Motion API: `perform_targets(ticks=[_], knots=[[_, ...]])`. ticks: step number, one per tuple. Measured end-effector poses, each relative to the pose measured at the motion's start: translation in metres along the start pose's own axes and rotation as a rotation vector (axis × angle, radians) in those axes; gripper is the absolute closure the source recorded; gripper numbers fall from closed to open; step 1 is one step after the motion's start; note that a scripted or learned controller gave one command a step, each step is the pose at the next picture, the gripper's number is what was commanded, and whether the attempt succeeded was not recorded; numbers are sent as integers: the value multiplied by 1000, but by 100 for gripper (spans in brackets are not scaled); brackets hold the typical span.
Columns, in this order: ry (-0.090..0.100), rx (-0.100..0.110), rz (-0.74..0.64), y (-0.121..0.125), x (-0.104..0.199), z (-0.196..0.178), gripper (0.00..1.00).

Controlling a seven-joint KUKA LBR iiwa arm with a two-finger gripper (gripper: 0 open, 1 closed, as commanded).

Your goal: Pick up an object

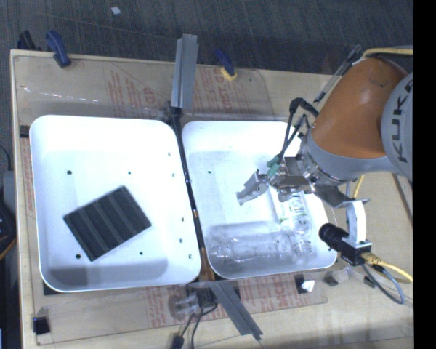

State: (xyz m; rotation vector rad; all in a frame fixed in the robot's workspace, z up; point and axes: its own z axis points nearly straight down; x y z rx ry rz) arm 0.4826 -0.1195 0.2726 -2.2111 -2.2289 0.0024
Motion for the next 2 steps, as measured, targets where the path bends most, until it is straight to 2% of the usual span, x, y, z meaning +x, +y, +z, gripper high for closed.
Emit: perform_targets(ticks=[1, 2], knots=[[1, 3, 101, 9, -50, 37, 0], [-1, -4, -21, 25, -63, 29, 0]])
